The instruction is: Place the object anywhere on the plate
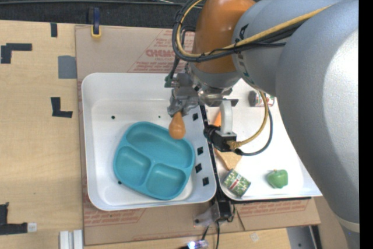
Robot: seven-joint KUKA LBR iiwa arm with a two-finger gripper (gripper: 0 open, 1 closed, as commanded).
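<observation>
Your arm (280,67) reaches in from the right and hangs over the inner wall where the two white bins meet, its orange band (221,26) uppermost in the view. The gripper (178,119) points down over the left bin (93,125), near that bin's right wall and toward its far half.

You will see an orange, pear-shaped object (177,126) directly under the gripper body, its narrow end tucked up into the fingers and its rounded end hanging below. The tool reads as closed narrowly on that object. The object sits above the far right rim of the blue plate (152,161); you cannot tell from this slant whether it touches the plate or is held clear of it.

The blue plate is a three-compartment dish lying flat in the left bin, occupying the near right part of the floor and close to the bin's near wall.

In the right bin (291,189), note a green pepper-shaped item (278,178) near the near edge, a small green-and-white patterned packet (236,182) beside it toward the near left corner, and a tan wedge-shaped piece (229,157) just beyond the packet against the left wall. The arm covers much of that bin.

Both bins rest on a cardboard sheet (134,55) laid on the wooden bench (35,143).
</observation>
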